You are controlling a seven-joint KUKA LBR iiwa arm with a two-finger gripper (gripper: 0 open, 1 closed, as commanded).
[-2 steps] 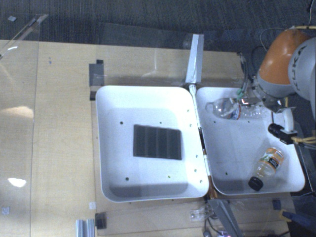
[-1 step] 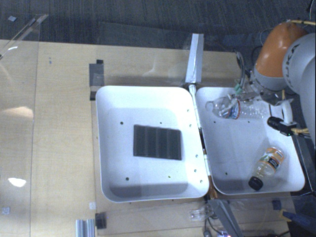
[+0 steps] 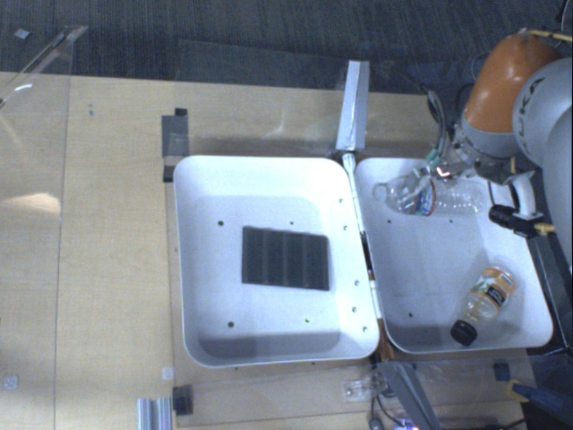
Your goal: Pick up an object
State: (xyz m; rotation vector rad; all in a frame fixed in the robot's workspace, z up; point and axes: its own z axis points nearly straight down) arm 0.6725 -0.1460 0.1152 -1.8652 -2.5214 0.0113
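- Where the arm (image 3: 524, 97) comes in at the upper right of the frame, I see its orange band sitting above the far edge of the right bin (image 3: 421, 325).
- The gripper (image 3: 445, 167) is low over that bin's upper part, right at a crumpled clear plastic bottle (image 3: 414, 193); I cannot tell from this angle whether it has the plastic or how it is set.
- That clear bottle lies on the bin floor near the upper left corner of the right bin, close to the divider between the two bins.
- A second bottle with a black cap (image 3: 483, 301) lies tilted at the lower right of the same bin, well apart from the gripper, cap pointing toward the lower edge.
- The left bin (image 3: 206, 240) holds a dark ribbed rectangular pad (image 3: 286, 259) lying flat near its middle.
- A grey metal bar (image 3: 353, 106) stands above the gap between the bins, just left of the gripper's working area.
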